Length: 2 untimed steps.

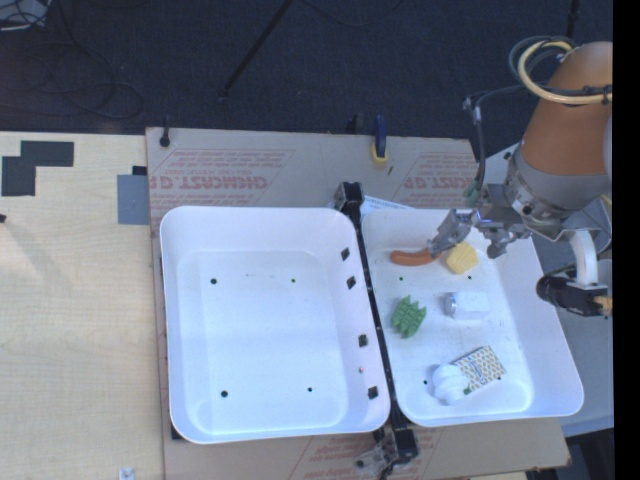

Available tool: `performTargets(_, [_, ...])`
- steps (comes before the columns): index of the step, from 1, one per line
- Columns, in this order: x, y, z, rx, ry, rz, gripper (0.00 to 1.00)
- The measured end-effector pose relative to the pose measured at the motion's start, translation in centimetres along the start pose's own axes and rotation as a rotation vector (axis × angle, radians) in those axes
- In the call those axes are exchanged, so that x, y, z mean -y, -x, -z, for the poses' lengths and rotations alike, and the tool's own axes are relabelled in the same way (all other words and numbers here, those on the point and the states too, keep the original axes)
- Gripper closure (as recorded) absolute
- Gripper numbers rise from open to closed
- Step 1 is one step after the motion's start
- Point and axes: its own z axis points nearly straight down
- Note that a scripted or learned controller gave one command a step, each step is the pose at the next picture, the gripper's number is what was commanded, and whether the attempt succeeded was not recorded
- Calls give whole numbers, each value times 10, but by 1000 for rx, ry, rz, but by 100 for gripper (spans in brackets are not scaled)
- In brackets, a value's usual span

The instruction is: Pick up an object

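Left bin (190,268): plain white, with small dark dots on its floor. Right bin (545,358): plain white.

Sausage-shaped piece (410,258): orange-red. Rounded lump (461,259): pale yellow. Leafy toy (407,317): bright green. Small block (467,305): white with a grey end. Flat packet (478,367): white, patterned with fine yellow and dark speckles. Rounded item (448,382) touching the packet: white.

Cardboard sheet (260,173) under the bins: tan, printed with faded red lettering. Counter (70,348): pale wood tone, with dark grey patches at upper left.

Arm (570,138): orange band above a grey wrist. Clamp (380,148) at the cardboard's far edge: yellow with a blue handle.
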Motion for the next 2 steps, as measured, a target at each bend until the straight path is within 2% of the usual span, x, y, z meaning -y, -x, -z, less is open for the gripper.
performTargets(1, [8, -48, 2, 1, -1, 0, 0])
performTargets(2, [-46, -6, 61, 5, 10, -4, 0])
